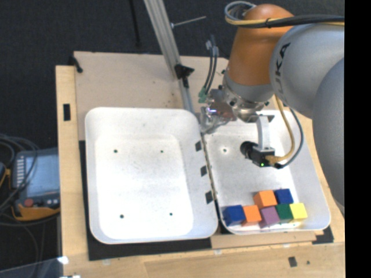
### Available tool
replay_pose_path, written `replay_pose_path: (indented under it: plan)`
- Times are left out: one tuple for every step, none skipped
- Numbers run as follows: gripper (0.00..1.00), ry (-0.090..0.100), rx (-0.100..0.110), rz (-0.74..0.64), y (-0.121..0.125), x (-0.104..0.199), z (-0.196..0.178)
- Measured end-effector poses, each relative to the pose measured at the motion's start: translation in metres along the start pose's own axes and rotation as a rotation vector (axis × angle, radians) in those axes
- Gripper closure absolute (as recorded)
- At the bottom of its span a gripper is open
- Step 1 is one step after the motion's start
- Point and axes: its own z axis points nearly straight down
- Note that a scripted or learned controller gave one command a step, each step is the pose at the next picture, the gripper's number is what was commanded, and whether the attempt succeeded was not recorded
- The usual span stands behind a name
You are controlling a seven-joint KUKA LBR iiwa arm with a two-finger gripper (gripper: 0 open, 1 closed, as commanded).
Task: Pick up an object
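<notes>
The things to pick from are a cluster of small blocks: a blue cube (233,214), an orange cube (252,214), a purple cube (270,215), a green cube (284,212), a yellow cube (298,211), and behind them a second orange cube (266,198) and a second blue cube (283,196). They sit packed together, touching or nearly so, at the near edge of the right bin (232,155), well below the claw and toward the viewer from it, slightly to its right as seen from above.

The claw (219,113) hangs at the far left corner of that bin, close to the wall shared with the left bin (145,172), and nothing lies under it. The wrist hides it, so I cannot tell whether it is released or clenched; no block is seen in it.

My reading is that the task is at the approach step, with no pick made yet. The next move calls for carrying the claw across the bin toward the blocks, choosing one on the outside of the cluster such as the blue cube at its left end, and descending squarely, since tight neighbours leave little room around any inner block. The tabletop (66,155) around the bins plays no part.
</notes>
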Motion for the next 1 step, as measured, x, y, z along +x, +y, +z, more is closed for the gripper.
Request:
replay_pose_path:
  plan:
    - [1.0,0.0,-0.002,-0.001,-0.0058,0.0497,-0.004]
